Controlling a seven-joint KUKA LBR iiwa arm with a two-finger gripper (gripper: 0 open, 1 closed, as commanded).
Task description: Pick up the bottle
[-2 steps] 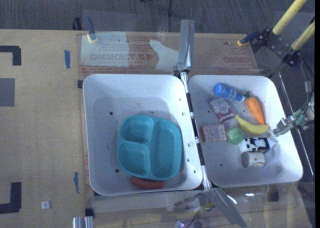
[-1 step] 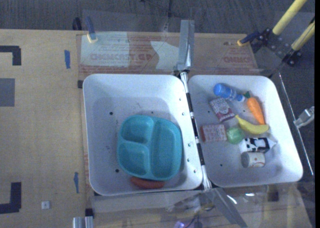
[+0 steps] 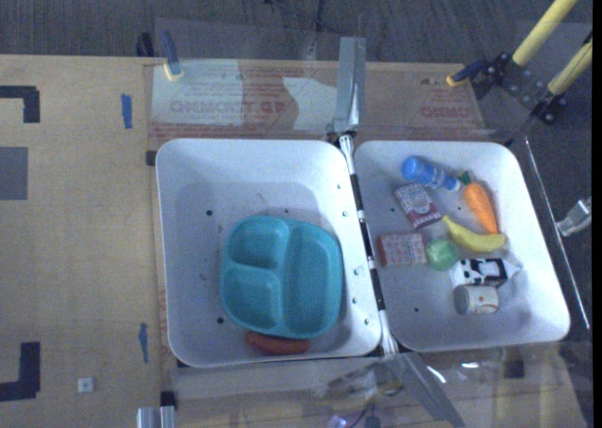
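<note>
The bottle (image 3: pixel 428 173) is seen lying untouched in the right bin (image 3: pixel 541 318), beside a carrot (image 3: pixel 481 207). An approach is needed; the tool's state cannot be told.

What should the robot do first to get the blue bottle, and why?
Probably bring the arm over the right bin and line up above the blue bottle. The bottle lies on its side at the bin's far end, with the carrot and a small packet close by, so aiming carefully matters.
</note>
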